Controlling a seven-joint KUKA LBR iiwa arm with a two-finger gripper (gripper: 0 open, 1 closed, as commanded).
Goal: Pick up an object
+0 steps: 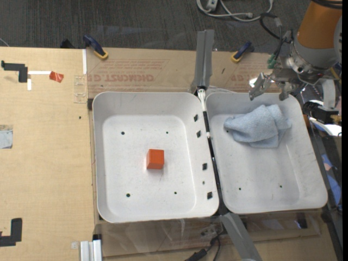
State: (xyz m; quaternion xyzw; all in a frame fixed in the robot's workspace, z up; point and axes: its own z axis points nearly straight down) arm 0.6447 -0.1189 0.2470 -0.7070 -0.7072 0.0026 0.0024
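Cloth [256,125], pale blue and crumpled, lay in the right-hand bin [272,192], bunched toward the far side and resting on the bin floor. An orange block [155,159] sat alone near the middle of the left-hand bin [111,162], well apart from the arm. Either item could have served as the object to be picked up; the cloth was the nearer candidate.

The gripper [270,87] was positioned above the far rim of the right-hand bin, just beyond the cloth's upper edge. Its fingers appeared to stand apart, with nothing seen between them, though the detail was small and partly confused by cabling.

Assessment: no grasp had been made. Both items rested in their bins, untouched by the arm as far as the view showed. Remaining work, in my judgement, comprised the whole of the task proper: bringing the gripper down over a chosen item, closing on it, and lifting it free of the bin.
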